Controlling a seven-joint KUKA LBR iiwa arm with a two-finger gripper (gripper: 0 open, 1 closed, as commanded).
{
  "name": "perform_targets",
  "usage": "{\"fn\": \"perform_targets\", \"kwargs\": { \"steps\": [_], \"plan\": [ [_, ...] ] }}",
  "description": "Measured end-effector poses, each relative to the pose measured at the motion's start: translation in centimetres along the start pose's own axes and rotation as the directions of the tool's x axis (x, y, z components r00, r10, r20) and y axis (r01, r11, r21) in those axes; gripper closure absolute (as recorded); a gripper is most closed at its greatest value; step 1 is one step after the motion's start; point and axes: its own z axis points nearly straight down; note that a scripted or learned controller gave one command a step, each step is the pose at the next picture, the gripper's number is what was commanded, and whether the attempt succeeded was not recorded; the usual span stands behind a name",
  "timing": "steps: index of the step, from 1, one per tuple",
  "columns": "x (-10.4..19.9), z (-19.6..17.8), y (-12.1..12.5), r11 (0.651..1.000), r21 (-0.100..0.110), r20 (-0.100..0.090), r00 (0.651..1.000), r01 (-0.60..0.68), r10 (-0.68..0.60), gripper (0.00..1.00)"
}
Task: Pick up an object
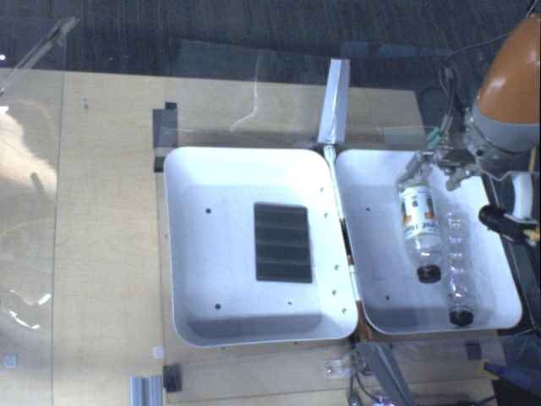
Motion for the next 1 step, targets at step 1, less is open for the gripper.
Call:
{"fn": "perform_targets", "kwargs": {
  "steps": [1],
  "plan": [
    [-7.99,9.58,-0.06,0.999,-0.008,0.004,0.999,0.042,-0.042,0.0]
  ]
}}
